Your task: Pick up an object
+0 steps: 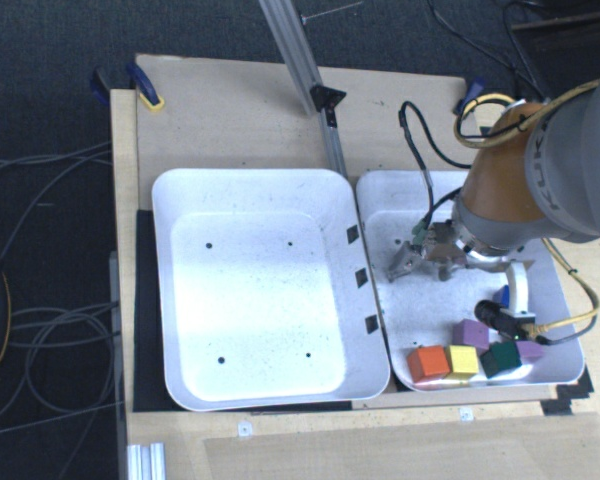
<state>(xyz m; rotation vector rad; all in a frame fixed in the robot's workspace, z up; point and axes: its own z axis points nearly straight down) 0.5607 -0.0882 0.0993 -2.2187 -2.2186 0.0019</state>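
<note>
In the right bin (400,313), several small blocks are bunched in the near corner: an orange one (430,362), a yellow one (464,360), a green one (500,358), a purple one (472,332) behind them and a second purple piece (531,349) at the far right. My gripper (405,255) hangs low over the bare floor in the left middle of this bin, up and to the left of the blocks and apart from them. Its fingers are open and point left, with nothing between them. A bit of blue (504,296) peeks out beside the wrist.
The left bin (180,268) lies next to the right one, and the two share a wall (368,278). A slanted metal pole (298,48) rises from behind the bins. The arm (540,168) covers the right bin's far right part.
</note>
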